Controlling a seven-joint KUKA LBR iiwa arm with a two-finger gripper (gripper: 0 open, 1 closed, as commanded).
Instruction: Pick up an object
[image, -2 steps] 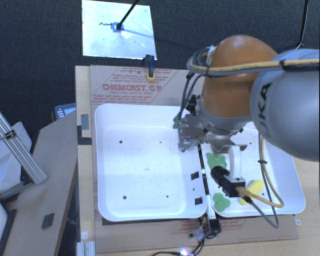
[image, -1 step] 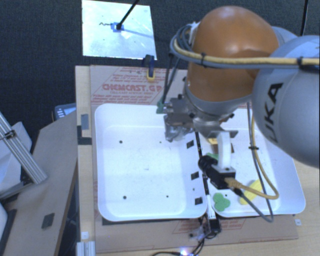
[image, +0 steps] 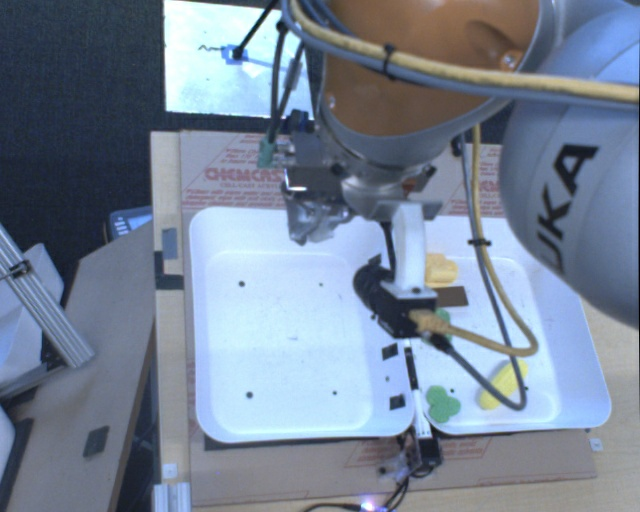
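gripper (image: 318, 222) sits over the far edge of the left bin (image: 230, 400); finger state cannot be determined. yellow object (image: 502, 386) lies in right bin (image: 575, 340), near-right, long axis running near-left to far-right.

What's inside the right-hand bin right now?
In the right bin: a green piece near the front, a yellow piece, another yellow object, a brown one. The arm covers the rest.
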